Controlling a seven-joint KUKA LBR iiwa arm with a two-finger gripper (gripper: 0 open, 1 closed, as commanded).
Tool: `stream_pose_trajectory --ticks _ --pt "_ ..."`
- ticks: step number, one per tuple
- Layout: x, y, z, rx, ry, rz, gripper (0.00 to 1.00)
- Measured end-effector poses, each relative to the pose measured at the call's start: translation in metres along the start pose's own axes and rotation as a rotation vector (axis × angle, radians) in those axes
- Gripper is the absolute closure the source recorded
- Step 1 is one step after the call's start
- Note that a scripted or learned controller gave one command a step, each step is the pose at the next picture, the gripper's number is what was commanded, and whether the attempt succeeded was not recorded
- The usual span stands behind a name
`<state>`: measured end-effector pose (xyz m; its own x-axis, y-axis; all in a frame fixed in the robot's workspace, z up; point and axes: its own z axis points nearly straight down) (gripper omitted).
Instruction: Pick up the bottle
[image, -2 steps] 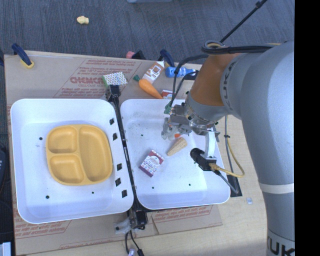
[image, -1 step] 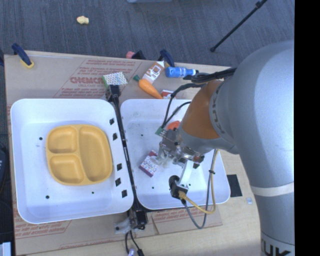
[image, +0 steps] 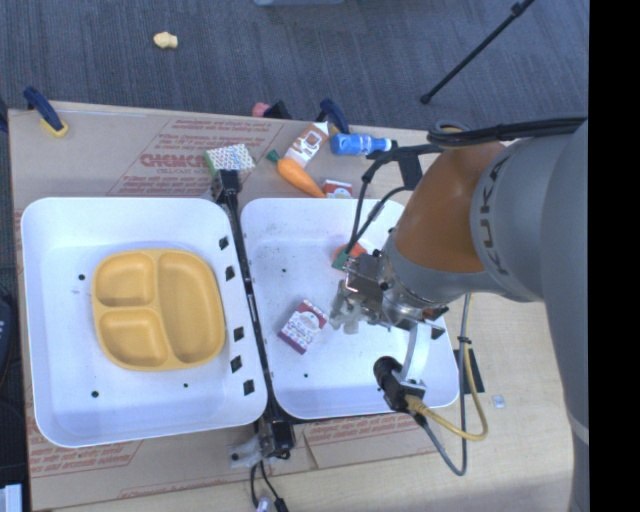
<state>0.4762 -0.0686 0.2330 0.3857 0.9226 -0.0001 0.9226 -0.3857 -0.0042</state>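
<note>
Tool low in the right bin, bottle not yet in hand.

Our tool sits low over the right bin, just beside a small red-and-white carton, and we cannot tell how wide it stands, since the wrist hides its tips. We judge this as the approach step: nothing shows in our grasp. The bottle appears to be the blue one with a white cap, lying on its side on the table beyond the bins, near an orange carrot. The next move calls for us to lift clear and reach past the far rim. The yellow divided plate lies in the left bin.
</note>
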Motion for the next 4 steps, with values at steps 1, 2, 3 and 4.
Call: stream_pose_trajectory --ticks 1,2,3,4 --pt "-0.025 0.010 0.044 0.003 -0.001 0.139 1.00" --pt "-0.028 0.011 0.066 0.006 0.001 0.476 1.00" --pt "-0.088 0.037 -0.049 -0.002 0.000 0.113 1.00" --pt "-0.040 0.016 0.007 0.001 0.000 0.043 1.00"
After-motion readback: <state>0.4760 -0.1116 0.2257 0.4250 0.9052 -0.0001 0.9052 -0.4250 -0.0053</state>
